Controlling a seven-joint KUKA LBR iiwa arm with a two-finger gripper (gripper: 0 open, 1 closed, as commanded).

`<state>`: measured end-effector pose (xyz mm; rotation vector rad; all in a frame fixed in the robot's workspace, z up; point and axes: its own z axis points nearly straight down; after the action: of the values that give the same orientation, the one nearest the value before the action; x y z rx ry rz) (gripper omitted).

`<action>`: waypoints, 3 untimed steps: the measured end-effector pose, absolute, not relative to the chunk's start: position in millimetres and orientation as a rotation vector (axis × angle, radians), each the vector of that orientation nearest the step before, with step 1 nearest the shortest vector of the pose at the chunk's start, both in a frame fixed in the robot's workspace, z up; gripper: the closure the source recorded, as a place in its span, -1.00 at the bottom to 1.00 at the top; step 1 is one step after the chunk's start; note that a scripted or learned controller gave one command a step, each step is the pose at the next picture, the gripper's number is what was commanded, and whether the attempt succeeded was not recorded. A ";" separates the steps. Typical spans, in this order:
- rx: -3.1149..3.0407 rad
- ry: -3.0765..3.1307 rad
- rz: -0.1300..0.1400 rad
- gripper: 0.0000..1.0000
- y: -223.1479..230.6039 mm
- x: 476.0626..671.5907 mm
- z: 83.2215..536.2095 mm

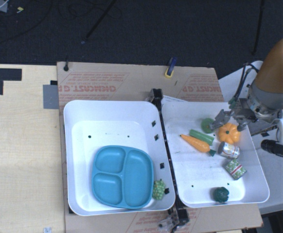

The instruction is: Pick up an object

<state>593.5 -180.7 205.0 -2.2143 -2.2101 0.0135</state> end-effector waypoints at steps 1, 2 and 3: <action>-2.221 -2.221 0.001 -1.00 -181.0 596.3 213.6; -2.217 -2.218 0.004 -1.00 -173.9 593.6 168.7; -2.217 -2.219 0.001 -1.00 -168.2 592.7 106.6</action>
<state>592.7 -168.2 106.6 -2.2166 -2.2192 0.0009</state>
